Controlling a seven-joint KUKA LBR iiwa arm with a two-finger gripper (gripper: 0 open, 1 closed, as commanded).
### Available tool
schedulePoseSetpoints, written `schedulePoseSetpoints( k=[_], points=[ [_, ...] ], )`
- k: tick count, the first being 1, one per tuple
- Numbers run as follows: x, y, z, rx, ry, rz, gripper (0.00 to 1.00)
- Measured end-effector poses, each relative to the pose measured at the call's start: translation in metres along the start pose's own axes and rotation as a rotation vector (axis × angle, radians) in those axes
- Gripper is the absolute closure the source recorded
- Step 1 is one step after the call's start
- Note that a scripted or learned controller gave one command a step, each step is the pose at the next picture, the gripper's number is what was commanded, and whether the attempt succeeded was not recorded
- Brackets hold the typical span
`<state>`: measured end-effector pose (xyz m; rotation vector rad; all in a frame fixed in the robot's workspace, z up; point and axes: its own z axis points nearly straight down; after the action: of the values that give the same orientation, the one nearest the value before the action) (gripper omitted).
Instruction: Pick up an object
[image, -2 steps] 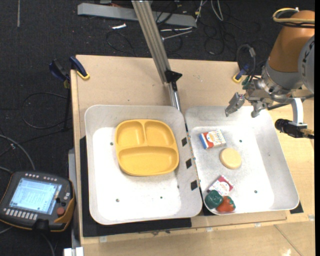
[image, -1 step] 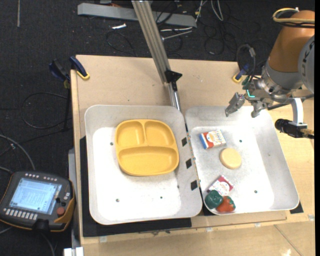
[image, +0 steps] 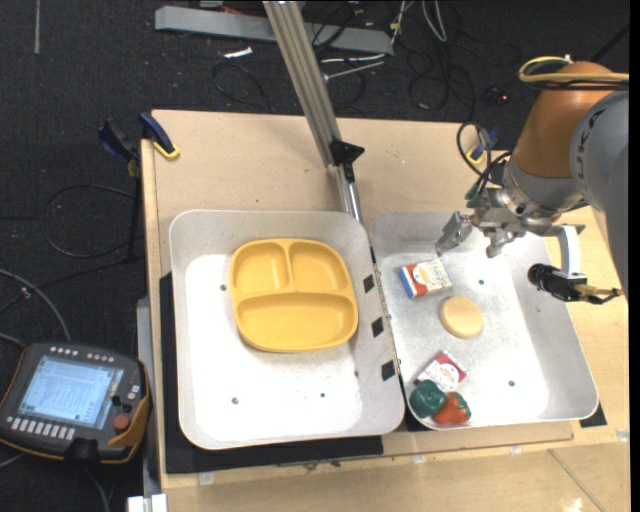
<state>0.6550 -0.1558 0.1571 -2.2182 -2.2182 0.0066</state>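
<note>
Jaws: the gripper (image: 473, 233) hangs over the far part of the right bin (image: 560, 375), its two fingers spread apart with nothing between them.
Arm: grey with an orange band, entering from the right.
Nearest object: a small red, white and blue carton (image: 425, 278), just beside the jaws, lying on the bin floor.
Round piece: a tan disc (image: 462, 317), near the carton, toward the front.
Front corner: a small packet (image: 441, 372) touching a green and red toy (image: 439, 403).
Left bin (image: 200, 400): holds a yellow divided tray (image: 293, 294).
Worktop (image: 240, 160): tan, carrying both bins.
Beside worktop: a handheld control pendant (image: 70, 398) at the left.
</note>
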Motion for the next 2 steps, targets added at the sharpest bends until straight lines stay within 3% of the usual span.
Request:
schedulePoseSetpoints(
  k=[1, 2],
  points=[
    [-0.0062, -0.0029, 0.0461, -0.002, -0.001, 0.001, 0.00],
    [-0.0063, 0.0008, 0.0554, -0.014, -0.002, 0.000, 0.00]
  ],
)
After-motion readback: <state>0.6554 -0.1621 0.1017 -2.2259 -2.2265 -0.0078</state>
